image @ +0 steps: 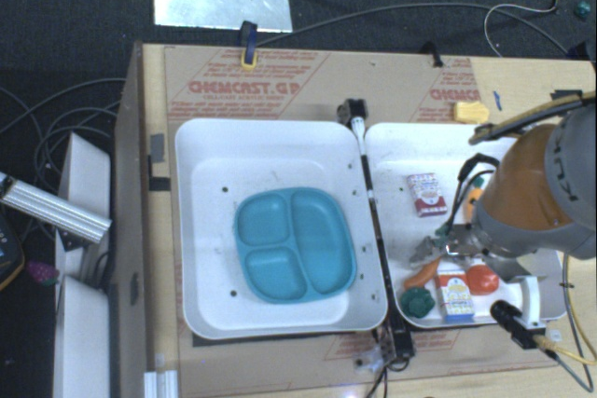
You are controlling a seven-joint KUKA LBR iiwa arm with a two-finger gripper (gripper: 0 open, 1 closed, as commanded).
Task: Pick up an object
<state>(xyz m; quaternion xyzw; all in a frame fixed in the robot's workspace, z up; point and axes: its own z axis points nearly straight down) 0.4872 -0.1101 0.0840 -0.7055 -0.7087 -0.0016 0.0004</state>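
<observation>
My gripper (437, 246) is low in the right bin (396, 154), near its front middle, with the orange-banded arm (527, 191) reaching in from the right. Just below the gripper lies an orange carrot-like piece (422, 274). A green lump (417, 301) sits in the bin's front left corner, beside a small white, orange and blue box (455, 296). A red rounded piece (481, 279) rests to the right of that box. Farther back lies a red and white carton (426, 195). A small orange thing (475, 192) peeks out beside the arm.
The left bin (210, 163) holds a blue divided plate (295, 243). A black divider rail (373, 219) runs between the bins. A yellow block (471, 112) lies on the cardboard behind the right bin. Cables run across the dark floor.
</observation>
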